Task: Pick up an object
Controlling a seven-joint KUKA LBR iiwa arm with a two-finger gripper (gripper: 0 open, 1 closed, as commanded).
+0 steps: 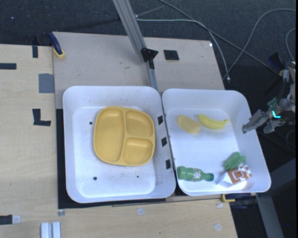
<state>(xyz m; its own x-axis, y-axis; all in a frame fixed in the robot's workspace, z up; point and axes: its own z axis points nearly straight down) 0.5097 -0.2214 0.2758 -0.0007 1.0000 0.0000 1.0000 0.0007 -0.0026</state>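
From my station I read the two shallow white plastic bins first: the left bin [79, 133] carries a yellow divided plastic plate [123, 135] lying flat near its middle, and the right bin [208, 138] carries all the small pieces that could serve as the object to pick. Next in size is the gripper [260, 121], a dark two-finger tool at the end of the arm, which sits at the right bin's outer right rim, just beside it and apart from everything inside. I cannot tell from this slant whether it is open or closed, and I see nothing between its tips, so I judge that nothing is held. Going down in size, a yellow banana-shaped toy [213, 122] lies near the back of the right bin, with a pale yellow wedge-shaped piece [188, 124] just beside it on the left. A green toy bottle [194, 174] lies on its side near the front left corner, and a small orange-and-white printed packet [237, 175] rests at the front right with a little green leafy toy [233, 160] touching it on top. As I judge it, the task has not really begun: no object is lifted, and approach, descent, closing and lifting all remain.
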